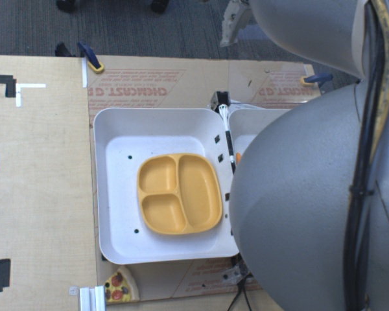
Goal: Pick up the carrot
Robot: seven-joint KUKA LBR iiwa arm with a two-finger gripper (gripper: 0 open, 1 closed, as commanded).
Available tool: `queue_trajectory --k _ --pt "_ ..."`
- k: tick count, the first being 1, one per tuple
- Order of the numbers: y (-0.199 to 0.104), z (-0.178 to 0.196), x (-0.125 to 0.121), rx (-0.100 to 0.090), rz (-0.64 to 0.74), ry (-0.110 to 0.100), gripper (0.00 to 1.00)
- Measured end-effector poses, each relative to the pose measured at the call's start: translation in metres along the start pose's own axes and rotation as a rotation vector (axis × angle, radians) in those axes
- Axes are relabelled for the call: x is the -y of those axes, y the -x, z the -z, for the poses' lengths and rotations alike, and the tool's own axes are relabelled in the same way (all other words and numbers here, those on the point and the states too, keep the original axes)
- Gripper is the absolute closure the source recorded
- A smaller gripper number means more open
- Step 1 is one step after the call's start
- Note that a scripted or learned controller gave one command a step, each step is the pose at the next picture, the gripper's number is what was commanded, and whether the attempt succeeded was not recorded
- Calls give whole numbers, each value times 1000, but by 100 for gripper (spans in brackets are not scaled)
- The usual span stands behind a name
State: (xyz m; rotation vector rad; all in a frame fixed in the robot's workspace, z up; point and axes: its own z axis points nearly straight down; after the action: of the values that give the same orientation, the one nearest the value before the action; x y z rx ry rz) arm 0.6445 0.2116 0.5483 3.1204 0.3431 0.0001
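Right bin [259, 123] largely behind arm [311, 206]

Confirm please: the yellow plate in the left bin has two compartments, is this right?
Not quite. The camera view shows the yellow plate divided into three compartments, two smaller ones on its left and one larger on its right. It does lie in the left bin, as you said.

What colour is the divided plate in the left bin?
The divided plate is yellow, a plain mustard shade with no pattern, seen in the camera view.
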Motion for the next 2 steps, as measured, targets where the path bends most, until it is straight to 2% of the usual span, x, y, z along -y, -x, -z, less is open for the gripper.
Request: queue_trajectory --k 1,2 --pt "-1 9 -2 -2 -4 0 100" --pt "-1 8 -2 -1 -4 0 0"
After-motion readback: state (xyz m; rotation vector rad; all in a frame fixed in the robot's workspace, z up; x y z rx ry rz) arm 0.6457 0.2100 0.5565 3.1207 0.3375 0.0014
